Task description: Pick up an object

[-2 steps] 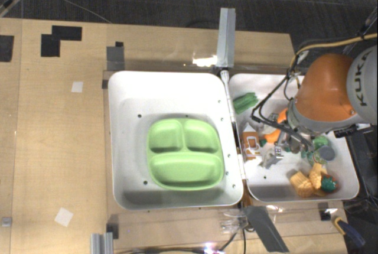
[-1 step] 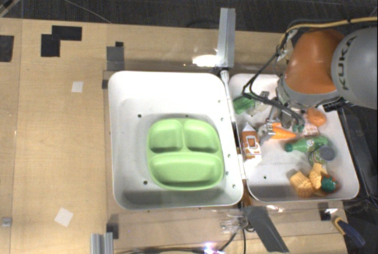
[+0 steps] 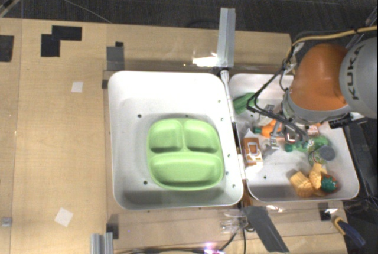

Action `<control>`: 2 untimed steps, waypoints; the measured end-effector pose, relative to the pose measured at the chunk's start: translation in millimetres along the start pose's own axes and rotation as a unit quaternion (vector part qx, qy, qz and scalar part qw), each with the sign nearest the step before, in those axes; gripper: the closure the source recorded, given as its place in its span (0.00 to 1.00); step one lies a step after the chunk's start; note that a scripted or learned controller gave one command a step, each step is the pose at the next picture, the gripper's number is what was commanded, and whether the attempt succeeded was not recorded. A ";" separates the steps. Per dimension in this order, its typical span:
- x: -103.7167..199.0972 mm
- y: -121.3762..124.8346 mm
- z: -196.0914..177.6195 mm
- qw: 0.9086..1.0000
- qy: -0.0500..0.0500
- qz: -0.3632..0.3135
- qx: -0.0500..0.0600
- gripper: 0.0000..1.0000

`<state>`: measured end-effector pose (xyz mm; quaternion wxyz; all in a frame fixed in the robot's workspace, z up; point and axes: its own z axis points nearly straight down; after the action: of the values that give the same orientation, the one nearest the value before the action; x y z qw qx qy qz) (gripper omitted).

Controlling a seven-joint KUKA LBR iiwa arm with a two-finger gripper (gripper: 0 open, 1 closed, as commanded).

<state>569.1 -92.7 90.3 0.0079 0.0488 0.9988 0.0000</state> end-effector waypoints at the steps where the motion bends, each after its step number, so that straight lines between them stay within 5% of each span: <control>1: -7.3 5.8 0.1 0.996 -0.001 -0.085 0.001 0.00; 2: -4.8 5.4 0.1 0.996 -0.002 -0.089 0.000 0.00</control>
<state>574.4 -87.8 90.3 0.0094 -0.0401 0.9992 -0.0010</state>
